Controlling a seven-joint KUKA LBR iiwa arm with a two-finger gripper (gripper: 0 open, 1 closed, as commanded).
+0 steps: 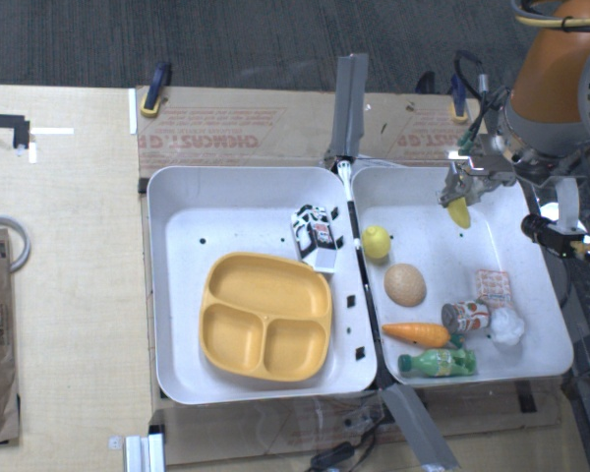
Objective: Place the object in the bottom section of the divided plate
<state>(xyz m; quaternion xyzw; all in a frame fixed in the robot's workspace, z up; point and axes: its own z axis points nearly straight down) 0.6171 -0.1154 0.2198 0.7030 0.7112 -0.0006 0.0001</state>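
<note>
Yellow banana point(459, 212) hangs clamped between our gripper's point(456, 201) fingers at the right bin's point(546, 283) twelve o'clock; we could drop it crossing to the plate point(266, 316) at eight o'clock.

yellow banana-looking thing point(459, 212) hangs pinched in the gripper point(456, 197) over the right bin's far end. the yellow divided plate point(265, 316) sits flat in the left bin, two small sections nearest the camera.
</note>
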